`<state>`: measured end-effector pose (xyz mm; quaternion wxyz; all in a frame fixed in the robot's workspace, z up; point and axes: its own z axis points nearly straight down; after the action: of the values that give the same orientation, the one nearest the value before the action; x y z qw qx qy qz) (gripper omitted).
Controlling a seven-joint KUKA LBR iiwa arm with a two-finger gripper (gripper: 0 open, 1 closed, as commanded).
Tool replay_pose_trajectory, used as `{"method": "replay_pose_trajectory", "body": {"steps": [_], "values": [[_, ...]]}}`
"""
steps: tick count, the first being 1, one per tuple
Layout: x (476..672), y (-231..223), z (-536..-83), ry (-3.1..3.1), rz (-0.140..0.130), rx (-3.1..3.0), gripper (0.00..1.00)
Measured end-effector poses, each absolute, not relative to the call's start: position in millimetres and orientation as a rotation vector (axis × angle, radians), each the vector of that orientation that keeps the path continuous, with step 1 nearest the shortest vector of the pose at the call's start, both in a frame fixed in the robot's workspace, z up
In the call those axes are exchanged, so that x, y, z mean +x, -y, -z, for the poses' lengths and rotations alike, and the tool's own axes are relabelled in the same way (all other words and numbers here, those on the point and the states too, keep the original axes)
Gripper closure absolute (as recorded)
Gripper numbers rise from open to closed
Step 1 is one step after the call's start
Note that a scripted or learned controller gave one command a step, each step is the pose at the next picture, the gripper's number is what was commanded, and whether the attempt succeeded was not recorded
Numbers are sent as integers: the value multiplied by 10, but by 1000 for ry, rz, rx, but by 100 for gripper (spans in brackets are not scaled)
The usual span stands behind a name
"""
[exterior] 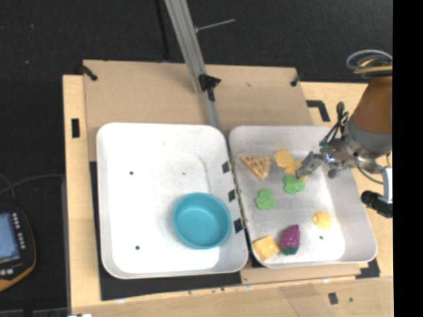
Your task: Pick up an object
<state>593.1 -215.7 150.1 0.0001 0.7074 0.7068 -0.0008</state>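
A: What is seen at the gripper, and which object is nearest to it?

B: A small green toy piece (pixel 294 185) is seen in the right bin (pixel 344 243), near its middle; the gripper (pixel 306 168) is placed just above and beside it, close to touching, with a yellow piece (pixel 284 159) just to its other side. Whether the fingers are spread or pressed together cannot be told; nothing is seen lifted between them.

A: What else is laid in that bin?

B: A tan waffle-patterned wedge (pixel 256 166) is found toward the bin's left wall; a second green piece (pixel 266 200) is set below it; a small yellow piece (pixel 322 220) is placed toward the right, apart from the rest; a purple grape-like piece (pixel 290 238) and a yellow block (pixel 266 247) are laid just beside each other at the near edge.

A: And beyond that bin?

B: The left bin (pixel 132 150) is seen side by side with it; a blue bowl (pixel 201 220) is set upright in its near right part. The grey arm with its orange band (pixel 374 107) is brought in from the right; a metal pole (pixel 188 41) is slanted over the bench from the top.
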Motion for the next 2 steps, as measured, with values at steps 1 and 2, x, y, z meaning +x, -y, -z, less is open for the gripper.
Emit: {"method": "replay_pose_trajectory", "body": {"steps": [1, 2], "values": [[5946, 2171, -1627, -2214, -3, 2221, 100], [6015, 2199, -2083, -2219, -5, 2214, 100]]}}
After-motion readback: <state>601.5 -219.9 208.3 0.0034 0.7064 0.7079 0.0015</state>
